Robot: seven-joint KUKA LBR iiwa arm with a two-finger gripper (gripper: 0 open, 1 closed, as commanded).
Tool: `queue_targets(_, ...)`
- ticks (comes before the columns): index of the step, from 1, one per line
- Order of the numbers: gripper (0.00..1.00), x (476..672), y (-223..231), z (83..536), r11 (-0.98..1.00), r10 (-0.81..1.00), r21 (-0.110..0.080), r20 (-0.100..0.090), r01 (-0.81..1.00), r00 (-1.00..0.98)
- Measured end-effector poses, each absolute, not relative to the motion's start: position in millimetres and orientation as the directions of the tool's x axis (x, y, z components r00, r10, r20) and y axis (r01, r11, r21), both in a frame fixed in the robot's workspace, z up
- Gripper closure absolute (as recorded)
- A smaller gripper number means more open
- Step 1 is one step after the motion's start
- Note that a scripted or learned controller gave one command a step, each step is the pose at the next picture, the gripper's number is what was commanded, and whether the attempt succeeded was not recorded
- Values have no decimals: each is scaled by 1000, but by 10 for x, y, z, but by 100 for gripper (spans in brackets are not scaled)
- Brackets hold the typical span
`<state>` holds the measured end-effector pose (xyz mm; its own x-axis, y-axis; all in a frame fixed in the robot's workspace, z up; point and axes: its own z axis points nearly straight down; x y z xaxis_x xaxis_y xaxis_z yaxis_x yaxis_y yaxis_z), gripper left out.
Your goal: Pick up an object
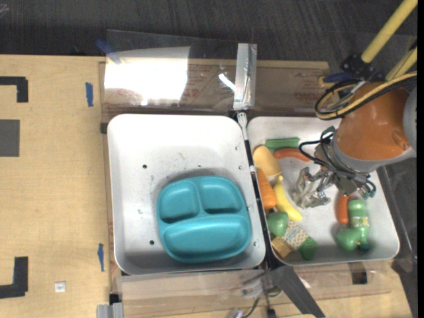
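Hanging over the middle of the right bin [389,240], the gripper [311,189] has its fingers apart, gripping nothing; toy food crowds that bin's left edge, a banana [287,204] just beside it.

You see two white bins, the left bin [126,151] and the right bin [384,234]; in the left one sits a teal divided plate [202,218]; the right one shows you an orange carrot [266,189], a yellow banana [287,204], a green-and-red strip [283,142], green toys [354,230] and a tan checked piece [295,232]; the arm's band [374,128] is orange above a metallic grey gripper [311,187]; yellow and black cables [344,88] loop behind; the bench [50,177] is pale tan wood with blue tape marks.
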<state>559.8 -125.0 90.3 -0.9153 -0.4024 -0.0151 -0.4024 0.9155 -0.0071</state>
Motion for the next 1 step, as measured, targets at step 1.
queue_targets(1, 100, 5654, -972, 905, 906, -422, -9, -13, -422, -906)
